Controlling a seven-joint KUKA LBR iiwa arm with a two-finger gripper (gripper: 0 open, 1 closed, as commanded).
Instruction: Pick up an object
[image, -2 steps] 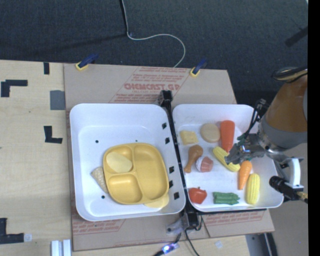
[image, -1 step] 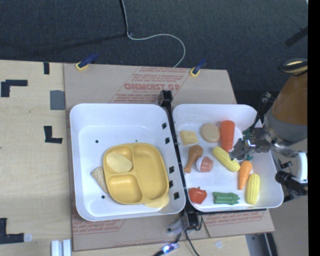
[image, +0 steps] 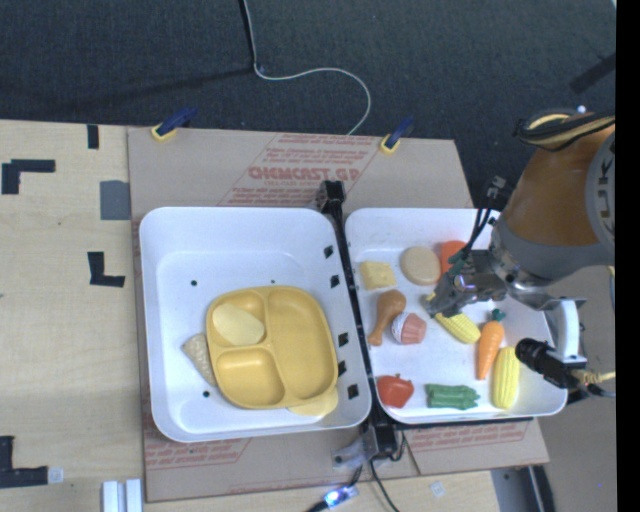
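The right bin (image: 375, 232) holds several toy foods. Among them are a yellow cheese wedge (image: 377, 274), a tan round bun (image: 420, 264), a brown drumstick (image: 385, 312) and a pink-and-white piece (image: 408, 328). A small corn cob (image: 457, 326), a carrot (image: 488, 346), a larger corn cob (image: 506, 377), a green pod (image: 452, 397) and a red pepper (image: 396, 390) lie there too. My gripper (image: 458, 288) hangs low over this bin, just above the small corn cob and right of the bun. It partly hides an orange-red piece (image: 450, 249).
The left bin (image: 165, 240) carries a yellow divided plate (image: 290, 350) with a pale round slice (image: 238, 322) in one compartment. A tan piece (image: 196, 350) pokes out from under the plate's left edge. The arm's orange-banded body (image: 560, 200) overhangs the right bin's far right side.
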